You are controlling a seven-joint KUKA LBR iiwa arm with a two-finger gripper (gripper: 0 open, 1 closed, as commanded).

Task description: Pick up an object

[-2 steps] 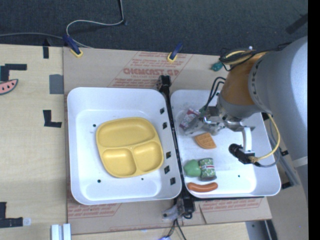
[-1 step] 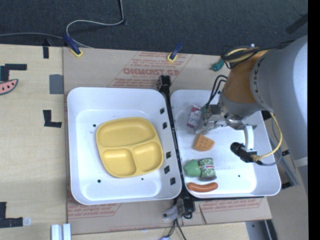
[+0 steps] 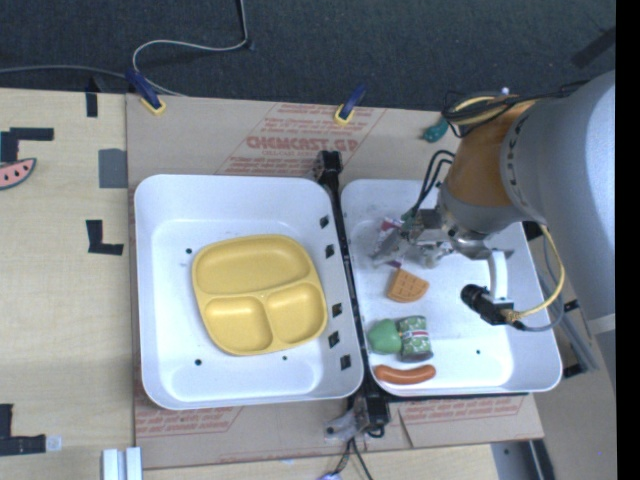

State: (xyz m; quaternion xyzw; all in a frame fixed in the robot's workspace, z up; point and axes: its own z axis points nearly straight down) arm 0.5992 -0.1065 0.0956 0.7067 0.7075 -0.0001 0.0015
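In the right bin (image 3: 520,363) lie a tan waffle-like piece (image 3: 407,287), a green round object (image 3: 383,335), a green and dark can-like item (image 3: 415,338) and a red sausage (image 3: 404,373). My gripper (image 3: 392,245) hangs over the upper left of that bin, just above the waffle piece, with its fingers spread and nothing between them. The grey arm with its orange band (image 3: 480,163) reaches in from the right.
The left bin (image 3: 165,368) holds a yellow divided plate (image 3: 260,293). A black cable with a connector (image 3: 487,303) hangs below the wrist over the right bin. Clamps and cables sit along the cardboard's far edge.
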